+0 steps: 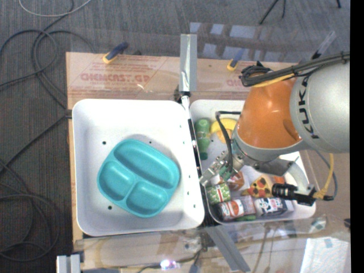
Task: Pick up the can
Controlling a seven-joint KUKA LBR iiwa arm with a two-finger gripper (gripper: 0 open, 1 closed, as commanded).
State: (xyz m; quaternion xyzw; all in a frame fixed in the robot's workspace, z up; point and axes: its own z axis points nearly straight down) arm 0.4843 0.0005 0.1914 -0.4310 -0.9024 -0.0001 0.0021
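can (pixel 236 209) lies between green pack (pixel 218 193) and carton (pixel 270 205); gripper (pixel 220 169) opening unclear.

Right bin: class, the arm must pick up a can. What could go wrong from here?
1. The pincer hangs above crowded things; the red-labelled can lies beside a green can, so it may grab the wrong one.
2. Both lie close to the near bin wall, which could block the pincer.

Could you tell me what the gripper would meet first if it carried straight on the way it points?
Probably the green-labelled can lying near the left wall of the right bin, just below the gripper. Depth is unclear, so it might reach the bin floor beside it.
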